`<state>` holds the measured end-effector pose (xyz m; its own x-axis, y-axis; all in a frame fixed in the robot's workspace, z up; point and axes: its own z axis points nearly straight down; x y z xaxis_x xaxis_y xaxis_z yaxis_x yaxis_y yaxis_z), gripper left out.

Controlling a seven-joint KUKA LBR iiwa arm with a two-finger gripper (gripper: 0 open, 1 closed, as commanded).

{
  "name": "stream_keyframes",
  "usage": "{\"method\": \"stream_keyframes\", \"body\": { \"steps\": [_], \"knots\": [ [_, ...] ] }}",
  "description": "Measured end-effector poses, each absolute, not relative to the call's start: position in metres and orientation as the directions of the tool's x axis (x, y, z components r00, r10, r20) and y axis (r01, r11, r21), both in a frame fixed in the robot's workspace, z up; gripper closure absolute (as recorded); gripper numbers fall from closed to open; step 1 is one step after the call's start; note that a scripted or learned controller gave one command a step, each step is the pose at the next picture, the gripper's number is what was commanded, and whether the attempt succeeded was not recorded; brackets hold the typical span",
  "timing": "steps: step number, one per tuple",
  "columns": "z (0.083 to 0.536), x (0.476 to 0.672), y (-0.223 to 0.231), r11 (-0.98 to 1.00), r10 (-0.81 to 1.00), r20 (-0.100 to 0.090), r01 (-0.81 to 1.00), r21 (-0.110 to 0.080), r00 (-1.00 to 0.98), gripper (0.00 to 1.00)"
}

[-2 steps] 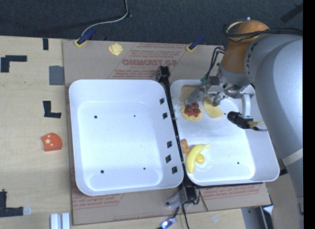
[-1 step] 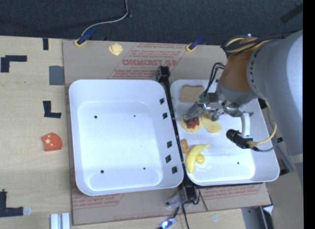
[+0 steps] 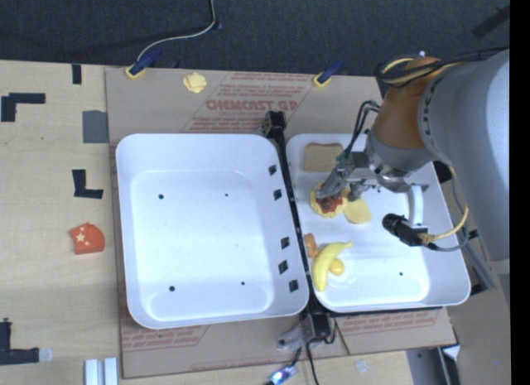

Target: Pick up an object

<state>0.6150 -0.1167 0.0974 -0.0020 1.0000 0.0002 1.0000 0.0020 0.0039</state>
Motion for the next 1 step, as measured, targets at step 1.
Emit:
{"method": "stream_keyframes", "body": {
  "steps": [1],
  "knots": [
    [0.1894, 0.5657, -0.0802, 0.004, 1.0, 0.002, 1.0, 0.002, -0.004, 1.0]
  ]
}}
